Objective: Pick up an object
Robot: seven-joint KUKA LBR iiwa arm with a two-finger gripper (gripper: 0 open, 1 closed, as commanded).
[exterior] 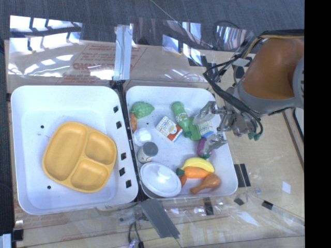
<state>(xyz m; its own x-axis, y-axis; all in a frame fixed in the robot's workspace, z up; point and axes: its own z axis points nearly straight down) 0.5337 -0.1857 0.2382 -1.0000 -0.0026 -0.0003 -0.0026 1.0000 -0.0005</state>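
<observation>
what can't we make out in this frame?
- Two-finger metal gripper, camera view: too cluttered against the toys to tell whether anything sits between its fingers.
- Purple toy: partly hidden by the gripper, shape unclear.
- Small red-and-white printed box: print too small to read.
- Grey arm with orange band: cut off at the right.

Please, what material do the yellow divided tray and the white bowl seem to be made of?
The yellow divided tray in the left bin looks like moulded plastic with a matte finish: even colour, rounded compartment edges, hardly any glare. The white bowl in the right bin is probably plastic too, though ceramic is possible; its smooth surface shows a soft sheen.
</observation>
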